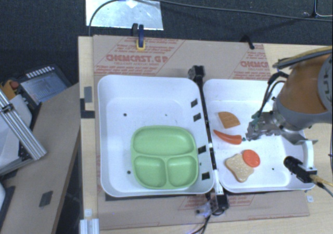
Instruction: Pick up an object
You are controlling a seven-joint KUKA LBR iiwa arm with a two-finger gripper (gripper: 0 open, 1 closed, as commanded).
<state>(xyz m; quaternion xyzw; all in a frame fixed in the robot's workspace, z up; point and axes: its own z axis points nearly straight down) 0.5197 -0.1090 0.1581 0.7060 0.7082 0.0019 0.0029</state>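
Note:
In the right bin (270, 90) lie several toy foods: an orange-brown wedge (228, 119), a long red chili pepper (227, 136), a red tomato slice (251, 158) and a tan bread slice (238, 167). My gripper (253, 129) hangs low over the bin, just right of the chili's right end and above the tomato slice. Its dark fingers are too small and blurred to read. Nothing shows as lifted off the bin floor.
The left bin (119, 98) holds a green three-compartment plate (164, 156). The arm's orange band and grey wrist (307, 95) cover the right bin's far right side. A black clip (196, 73) sits where the bins meet at the back.

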